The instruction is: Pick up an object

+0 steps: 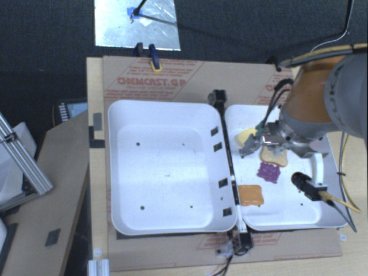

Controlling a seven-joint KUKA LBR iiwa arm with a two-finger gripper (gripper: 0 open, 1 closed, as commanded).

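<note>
Jaws low in right bin (287, 210), open or closed not discernible, just beside tan slice (275, 157) on its left-bin (167, 171) side; yellow piece (245, 135) near slice, past jaws; purple piece (268, 172) just beside slice, near side; orange-brown slab (250, 195) beyond that.

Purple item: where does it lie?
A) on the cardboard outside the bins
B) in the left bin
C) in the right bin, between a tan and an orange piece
C: the purple item lies in the right bin, the tan piece beyond it, the orange piece nearer.
</note>
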